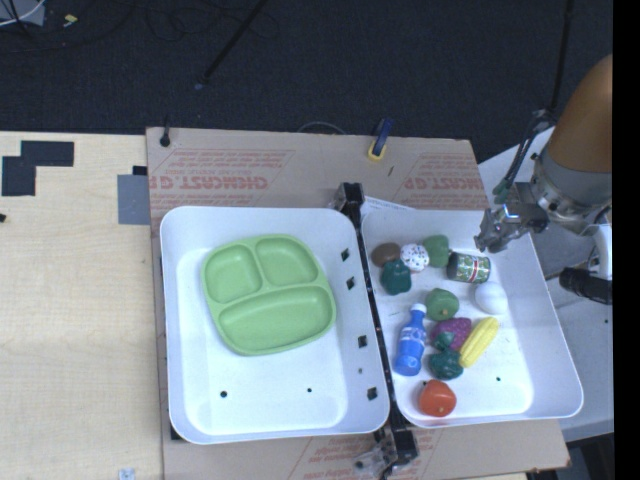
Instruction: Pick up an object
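The right bin (545,368) holds several small toys: a blue bottle (409,342), a yellow corn cob (479,340), a red tomato (437,398), a purple piece (453,330), a white egg (490,297), a small can lying on its side (468,266), green pieces (396,277) and a brown one (385,253). My gripper (491,236) hangs at the bin's far right, just above and right of the can. Its dark fingers point down toward the bin, and nothing shows between them.
The left bin (200,388) holds a green divided plate (268,293). A black divider (362,298) runs between the bins. Cardboard (250,168) lies under both bins, with a blue and yellow clamp (379,141) at its far edge.
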{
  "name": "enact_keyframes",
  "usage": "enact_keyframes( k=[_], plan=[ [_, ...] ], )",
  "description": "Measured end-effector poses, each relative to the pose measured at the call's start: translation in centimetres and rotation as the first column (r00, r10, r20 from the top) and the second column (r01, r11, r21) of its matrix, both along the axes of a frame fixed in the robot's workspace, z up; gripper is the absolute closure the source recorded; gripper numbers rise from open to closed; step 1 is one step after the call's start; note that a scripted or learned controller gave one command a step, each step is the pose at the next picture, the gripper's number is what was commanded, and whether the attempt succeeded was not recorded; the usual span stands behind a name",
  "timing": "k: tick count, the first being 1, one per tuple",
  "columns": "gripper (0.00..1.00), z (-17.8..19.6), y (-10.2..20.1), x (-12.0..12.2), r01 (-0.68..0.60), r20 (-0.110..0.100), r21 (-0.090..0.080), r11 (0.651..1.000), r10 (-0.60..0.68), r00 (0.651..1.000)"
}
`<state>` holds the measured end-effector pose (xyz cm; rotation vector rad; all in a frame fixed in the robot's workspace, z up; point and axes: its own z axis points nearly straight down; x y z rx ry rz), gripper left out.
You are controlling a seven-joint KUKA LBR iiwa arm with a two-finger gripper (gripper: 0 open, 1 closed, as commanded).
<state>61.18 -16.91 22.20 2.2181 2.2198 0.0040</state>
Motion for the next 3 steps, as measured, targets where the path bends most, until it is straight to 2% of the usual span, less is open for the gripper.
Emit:
enact_keyframes(
  k=[1, 3],
  plan=[
    [1.0, 0.6, -0.1, 0.0, -0.001, -0.004, 0.001, 1.0, 0.001, 1.0],
    [1.0, 1.6, 8.5, -7.1, -0.002, -0.01, 0.004, 1.0, 0.002, 1.0]
  ],
)
